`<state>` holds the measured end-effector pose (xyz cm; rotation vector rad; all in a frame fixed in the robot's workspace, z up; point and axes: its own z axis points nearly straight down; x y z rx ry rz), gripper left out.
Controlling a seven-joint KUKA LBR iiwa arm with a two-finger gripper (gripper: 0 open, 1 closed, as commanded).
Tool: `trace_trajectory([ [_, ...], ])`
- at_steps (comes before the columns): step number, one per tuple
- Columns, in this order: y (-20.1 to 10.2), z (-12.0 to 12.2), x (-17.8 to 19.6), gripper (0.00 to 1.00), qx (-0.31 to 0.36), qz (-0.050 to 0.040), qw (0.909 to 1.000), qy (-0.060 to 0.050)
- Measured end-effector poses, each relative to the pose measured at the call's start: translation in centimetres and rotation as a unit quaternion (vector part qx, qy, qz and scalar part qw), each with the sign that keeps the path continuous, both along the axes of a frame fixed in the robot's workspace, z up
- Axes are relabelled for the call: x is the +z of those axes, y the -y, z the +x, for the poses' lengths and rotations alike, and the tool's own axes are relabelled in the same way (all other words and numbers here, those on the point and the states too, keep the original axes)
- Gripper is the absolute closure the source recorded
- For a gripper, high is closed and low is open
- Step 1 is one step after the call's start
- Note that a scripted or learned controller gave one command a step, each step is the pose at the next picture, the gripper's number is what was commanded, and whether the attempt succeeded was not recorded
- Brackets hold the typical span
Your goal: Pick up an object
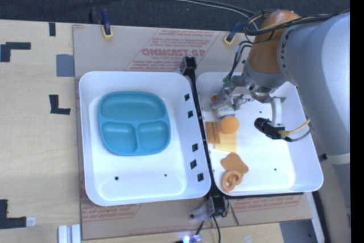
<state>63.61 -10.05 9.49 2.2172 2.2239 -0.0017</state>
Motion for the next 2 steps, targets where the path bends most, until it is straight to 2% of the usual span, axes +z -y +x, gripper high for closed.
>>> trace_trajectory([
  [2, -0.5, 0.2, 8.5, 1.0, -0.001, 0.0009, 1.0, 0.001],
])
